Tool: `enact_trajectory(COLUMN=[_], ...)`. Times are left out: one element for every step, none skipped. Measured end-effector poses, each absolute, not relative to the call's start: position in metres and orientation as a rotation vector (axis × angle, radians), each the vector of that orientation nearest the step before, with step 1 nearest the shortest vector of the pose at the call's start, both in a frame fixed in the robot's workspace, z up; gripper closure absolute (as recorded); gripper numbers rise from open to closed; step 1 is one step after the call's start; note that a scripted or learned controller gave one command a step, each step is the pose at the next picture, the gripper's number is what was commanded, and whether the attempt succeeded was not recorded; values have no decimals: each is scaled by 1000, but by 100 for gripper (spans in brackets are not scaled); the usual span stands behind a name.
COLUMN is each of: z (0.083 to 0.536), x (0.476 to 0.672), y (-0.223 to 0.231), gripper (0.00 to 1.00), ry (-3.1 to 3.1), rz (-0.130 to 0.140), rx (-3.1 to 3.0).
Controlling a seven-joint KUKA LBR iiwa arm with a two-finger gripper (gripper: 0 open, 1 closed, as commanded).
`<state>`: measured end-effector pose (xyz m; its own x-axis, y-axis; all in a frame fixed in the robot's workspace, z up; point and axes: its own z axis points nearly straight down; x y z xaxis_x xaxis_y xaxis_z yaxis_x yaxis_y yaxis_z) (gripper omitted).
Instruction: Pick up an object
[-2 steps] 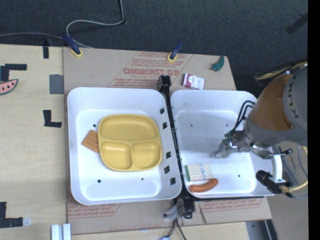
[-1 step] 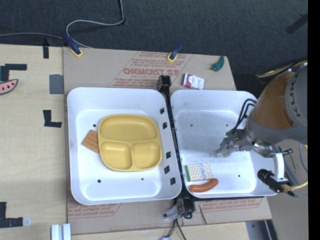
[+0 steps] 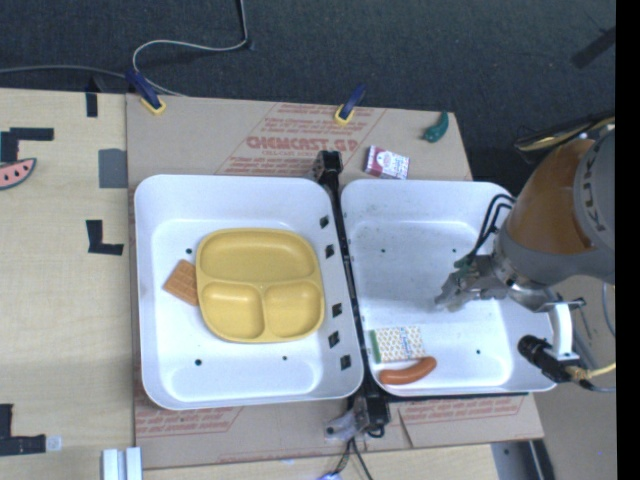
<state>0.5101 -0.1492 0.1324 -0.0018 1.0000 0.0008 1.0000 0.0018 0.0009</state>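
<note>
In the right bin (image 3: 420, 203) lie a small white patterned packet (image 3: 398, 344) with a green edge and an orange-red sausage-shaped piece (image 3: 407, 370), both near the front left corner. My gripper (image 3: 452, 294) hangs low over the right half of this bin, to the right of and slightly behind the packet, apart from both items. I see nothing between its fingers. The left bin (image 3: 160, 268) holds a yellow compartment plate (image 3: 261, 283) with a brown waffle-like cracker (image 3: 181, 283) tucked under its left edge.
The grey arm with its orange band (image 3: 550, 208) reaches in over the right bin's right wall. A black divider clip strip (image 3: 335, 258) runs between the bins. A small red and white packet (image 3: 385, 162) and a green clip (image 3: 436, 126) lie on the cardboard behind.
</note>
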Motion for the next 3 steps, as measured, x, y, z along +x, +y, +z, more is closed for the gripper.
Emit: enact_trajectory(z=[142, 102, 102], x=[510, 510, 510], y=[-149, -110, -110], gripper=[100, 100, 0], ry=[2225, 2225, 2224], rz=[2, -2, -2], rx=[2219, 2222, 2222])
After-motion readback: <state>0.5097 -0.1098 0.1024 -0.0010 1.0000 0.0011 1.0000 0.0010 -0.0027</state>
